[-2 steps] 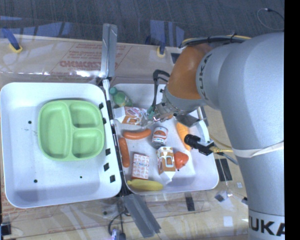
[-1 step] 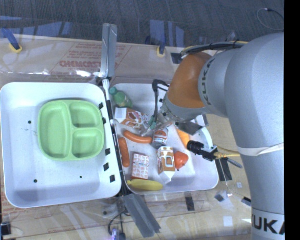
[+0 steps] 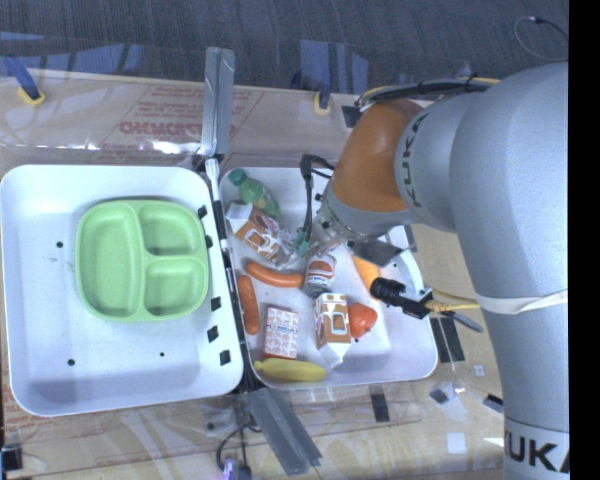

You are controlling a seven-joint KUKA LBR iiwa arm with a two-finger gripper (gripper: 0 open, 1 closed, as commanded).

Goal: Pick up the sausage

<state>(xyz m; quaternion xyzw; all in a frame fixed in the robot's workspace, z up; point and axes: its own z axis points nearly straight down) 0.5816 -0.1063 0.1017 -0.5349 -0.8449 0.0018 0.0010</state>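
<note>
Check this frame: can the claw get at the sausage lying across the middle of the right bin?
Probably yes. The claw hangs just above the sausage, whose top is uncovered. A small can touches its right end and a snack packet crowds it from behind, so space is tight.

bins (image 3: pixel 20 268): smooth white plastic, slight sheen | green tray (image 3: pixel 110 268): matt plastic | sausage (image 3: pixel 273 276): glossy plastic-looking | arm (image 3: pixel 500 188): smooth grey, satin finish
</note>
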